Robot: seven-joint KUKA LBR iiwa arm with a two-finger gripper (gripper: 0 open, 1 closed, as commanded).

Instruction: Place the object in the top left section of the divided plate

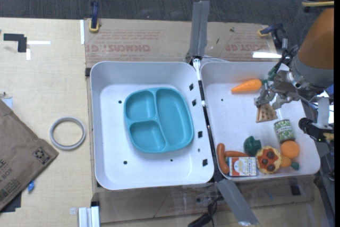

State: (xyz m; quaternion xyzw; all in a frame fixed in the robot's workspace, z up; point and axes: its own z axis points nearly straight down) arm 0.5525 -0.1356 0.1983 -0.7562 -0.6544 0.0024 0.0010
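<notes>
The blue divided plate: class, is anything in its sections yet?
No. All three sections of the plate show bare blue; the carrot lies in the other bin.

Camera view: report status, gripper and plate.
Gripper over right bin, above cracker. Blue plate in left bin, nothing on it. Carrot beside gripper.
</notes>
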